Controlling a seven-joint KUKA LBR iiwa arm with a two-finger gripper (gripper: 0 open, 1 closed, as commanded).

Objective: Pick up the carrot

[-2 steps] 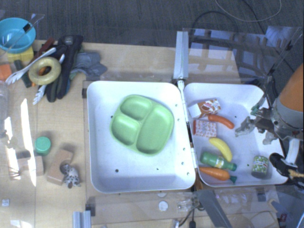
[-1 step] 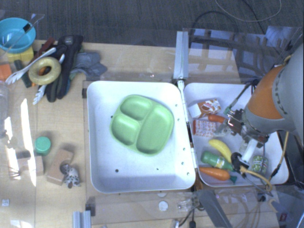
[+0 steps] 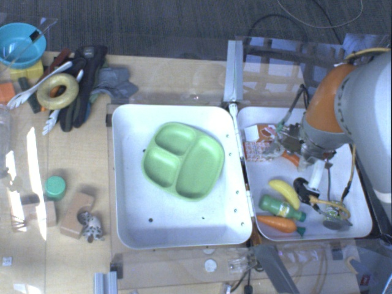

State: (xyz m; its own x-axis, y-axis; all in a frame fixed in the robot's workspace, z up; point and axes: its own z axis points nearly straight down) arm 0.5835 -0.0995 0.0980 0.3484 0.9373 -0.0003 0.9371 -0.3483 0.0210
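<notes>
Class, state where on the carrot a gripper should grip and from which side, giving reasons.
Grip the carrot at its orange middle, coming straight down from above. It lies flat between the green bottle and the bin wall, so sideways approaches look crowded.

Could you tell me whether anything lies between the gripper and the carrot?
Yes: the banana and the green bottle lie between the gripper and the carrot, the bottle close beside it. Nothing covers the carrot, so an approach from above looks open.

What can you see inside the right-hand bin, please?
A carrot, green bottle, banana and printed packet. The arm covers the far right part of the bin.
</notes>
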